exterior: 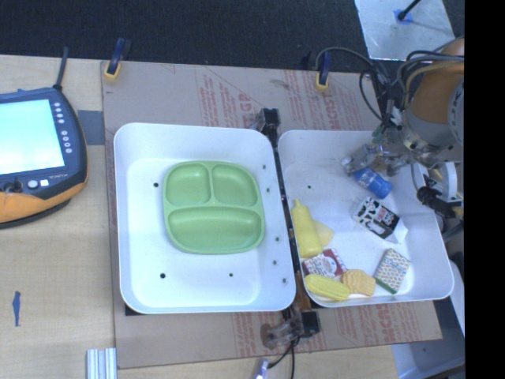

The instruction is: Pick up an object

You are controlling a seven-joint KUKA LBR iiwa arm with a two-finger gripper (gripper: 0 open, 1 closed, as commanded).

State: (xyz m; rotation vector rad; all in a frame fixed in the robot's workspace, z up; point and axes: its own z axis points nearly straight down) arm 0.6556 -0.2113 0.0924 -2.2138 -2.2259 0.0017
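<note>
Pick attempt, approach stage: right bin, far corner

Item 1. Grey arm with orange band (432, 93), entering from the right edge of the camera view, wrist bent down over the far right part of the right-hand shallow white bin (312, 144).

Item 2. Metal two-finger gripper (372, 161), low over the bin floor near its far wall. Open or closed: cannot tell, the tool reads as a tangle of grey metal from above.

Item 3. Small blue cylindrical object (377, 183), lying on the bin floor just beside the gripper tip, on its near side; whether touching cannot be told. Judged to be the target. Not seen held.

Item 4. Other contents of the right bin: black-and-white printed carton (377, 217); yellow plastic squeeze bottle (306, 229) along the left wall; red-and-white packet (325, 263); yellow banana-shaped toy (326, 288); yellow waffle-like piece (359, 281); green-and-white checked packet (392, 269).

Item 5. Left-hand shallow white bin (142, 235), holding a light green three-compartment plastic plate (213, 208).

Item 6. Orange-edged handheld screen unit (35, 152) on the bench, far left.

Status. Judged as reach or descent; nothing lifted.

Next move. Centre the tool over the blue object, close on it across its narrow width, then lift straight up, keeping off the bin wall and the nearby carton.
</note>
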